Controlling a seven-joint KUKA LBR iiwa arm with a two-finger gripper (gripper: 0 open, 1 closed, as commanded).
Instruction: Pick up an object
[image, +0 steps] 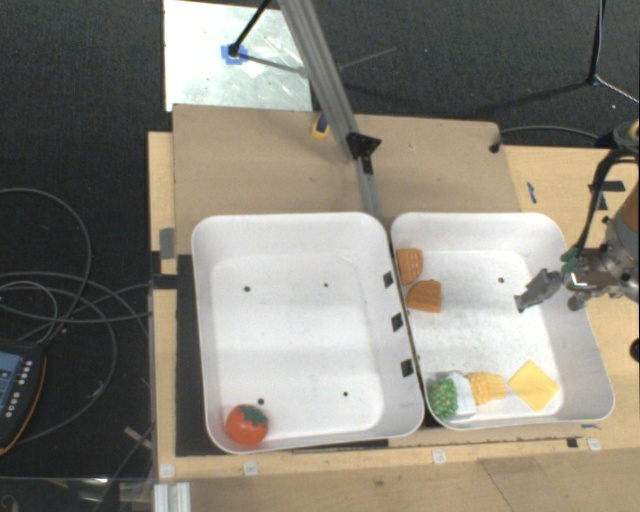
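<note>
Right, we see the arm coming in from the right edge, gripper (532, 294) hanging over the right bin (575, 300) near its right wall, dark fingers angled down-left; we can't tell how far apart they stand, nothing visibly held. Objs in that bin: two orange pieces (417, 282) by the left wall, green-white item (445, 396), corn (487, 387) & yellow block (533, 385) along the front. Left bin (290, 240): tomato (246, 424) in front-left corner.
</note>
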